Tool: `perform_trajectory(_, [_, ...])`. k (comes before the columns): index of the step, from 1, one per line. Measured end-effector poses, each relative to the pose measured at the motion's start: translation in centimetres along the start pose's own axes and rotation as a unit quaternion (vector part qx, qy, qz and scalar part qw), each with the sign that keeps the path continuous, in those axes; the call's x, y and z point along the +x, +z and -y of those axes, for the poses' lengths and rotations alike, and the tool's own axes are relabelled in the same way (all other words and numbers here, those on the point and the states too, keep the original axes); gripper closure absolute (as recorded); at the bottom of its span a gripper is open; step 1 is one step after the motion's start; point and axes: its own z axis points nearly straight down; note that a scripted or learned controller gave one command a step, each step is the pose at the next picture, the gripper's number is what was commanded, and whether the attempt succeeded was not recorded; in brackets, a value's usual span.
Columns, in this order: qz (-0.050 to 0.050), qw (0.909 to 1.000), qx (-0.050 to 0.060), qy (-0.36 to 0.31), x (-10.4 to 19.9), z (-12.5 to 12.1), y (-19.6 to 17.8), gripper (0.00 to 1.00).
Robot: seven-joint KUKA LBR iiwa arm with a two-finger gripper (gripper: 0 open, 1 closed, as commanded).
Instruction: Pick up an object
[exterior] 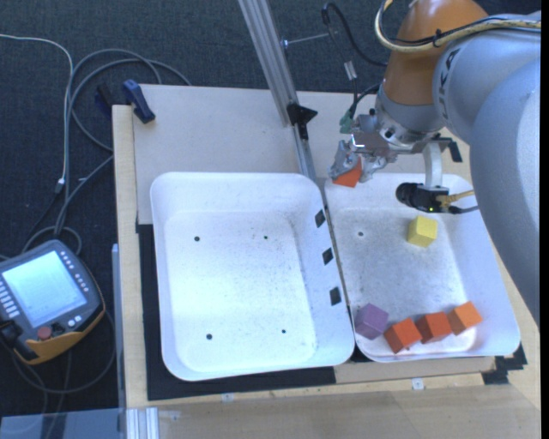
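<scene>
the gripper point(353, 165) was seen above the far left corner of the right bin point(502, 296), closed on an orange block point(347, 177) that was held between its fingers, raised over the bin's rim beside the divide between the two bins. the grey arm point(480, 77), with its orange band point(433, 26), was stretched in from the right edge of the surface point(214, 129).

inside the right bin, a yellow block point(422, 231) was found lying alone toward the far right part of the floor, well apart from the rest. along the near edge of that bin a purple block point(371, 320) was placed at the left, just beside a row of three orange blocks point(433, 327) that were lined up touching one another and slanted toward the near right corner.

the left bin point(171, 197) was set next to the right one, their rims touching at the middle of the surface. a blue clip point(137, 100) was fixed at the far left corner of the surface. a handheld control pendant point(47, 300) was left on the dark floor beyond the left edge, with cables point(81, 94) trailed past it.
</scene>
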Motion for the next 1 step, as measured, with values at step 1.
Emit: perform_trajectory(1, [-0.002, 1.0000, 0.010, 0.000, 7.39, 2.82, 0.59, 1.00])
